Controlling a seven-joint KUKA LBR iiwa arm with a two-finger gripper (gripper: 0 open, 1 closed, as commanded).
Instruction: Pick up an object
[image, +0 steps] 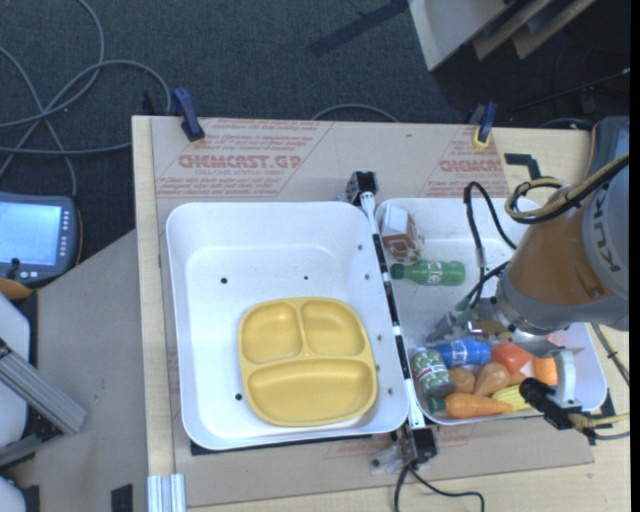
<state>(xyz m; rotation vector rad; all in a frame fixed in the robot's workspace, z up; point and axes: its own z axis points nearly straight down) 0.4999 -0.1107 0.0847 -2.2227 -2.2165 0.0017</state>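
The right bin (440, 214) holds a heap of small items at its near end. In that heap are a blue bottle (463, 352), a green can (430, 368), an orange carrot (478, 405), brown potato-like pieces (489, 378) and a red item (513, 357). Farther back lie a green bottle (430, 271) and a small brown-and-white carton (403, 243). My gripper (457, 326) is low in this bin, just above the blue bottle and at the back edge of the heap. The wrist hides what is directly under it.
The left bin (200, 300) holds a yellow divided plate (305, 360). A black divider rail (385, 290) runs between the two bins. Black cables (478, 225) loop from the arm over the right bin. Blue clamps (186, 112) sit at the board's far edge.
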